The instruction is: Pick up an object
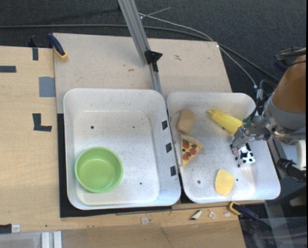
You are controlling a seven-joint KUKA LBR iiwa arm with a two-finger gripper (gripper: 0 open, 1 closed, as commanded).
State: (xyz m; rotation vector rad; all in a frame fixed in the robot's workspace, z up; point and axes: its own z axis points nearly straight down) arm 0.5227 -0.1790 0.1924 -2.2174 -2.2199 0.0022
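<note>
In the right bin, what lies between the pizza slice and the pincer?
In the camera view, the stretch between the pizza slice and the pincer is bare white floor of the right bin. The yellow corn piece sits above that line.

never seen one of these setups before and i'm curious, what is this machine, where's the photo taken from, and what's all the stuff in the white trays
This is one photo, taken by a fixed camera above a bench, looking down at a slant. The grey and orange shape at the right edge is a robot arm. At its end is a two-finger gripper, which a program steers to pick things up.

On the bench are two shallow white bins side by side. The left bin holds a green bowl. The right bin holds toy-like items: a brown roundish piece, a pizza slice, a yellow bottle-like piece, a pale yellow piece and a small black-and-white object.

The gripper sits low over the right bin, right beside that black-and-white object. Whether it grips anything is unclear here.
</note>
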